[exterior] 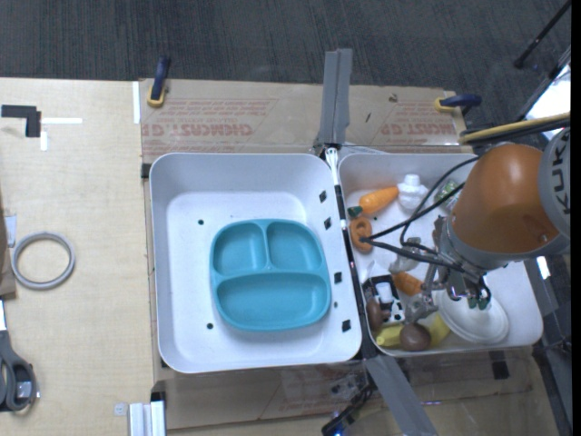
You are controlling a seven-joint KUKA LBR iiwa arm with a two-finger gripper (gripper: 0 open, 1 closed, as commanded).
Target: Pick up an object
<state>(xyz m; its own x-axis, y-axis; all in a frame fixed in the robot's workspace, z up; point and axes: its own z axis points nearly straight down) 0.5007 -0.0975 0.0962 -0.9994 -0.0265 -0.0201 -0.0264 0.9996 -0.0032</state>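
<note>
The desk (73, 171) carries 2 shallow white bins side by side: the left bin (172, 243) at centre frame holds 1 teal divided plate (270, 274) lying flat, and the right bin (526, 293) at lower right holds the loose clutter, so the candidates for picking are gathered within the arm's reach from the right. The arm (504, 198) hangs over the right bin with its wrist turned down, and the gripper (434, 296) sits low among the items near the bin's lower middle, a posture that reads as a descent onto the pile. Whether the jaws are apart or together cannot be told; cables and the wrist body mask them, and no item is seen between them. The likeliest target, by judgement, is the small orange piece (407, 282) just beside the gripper. A carrot-shaped toy (379, 199) lies at the bin's upper left, long axis running lower left to upper right, thick end toward the white bottle (412, 189). A brown round item (416, 337) and a yellow piece (390, 336) rest against the bin's lower wall. A grey ring (41, 260) lies apart at far left.
</note>
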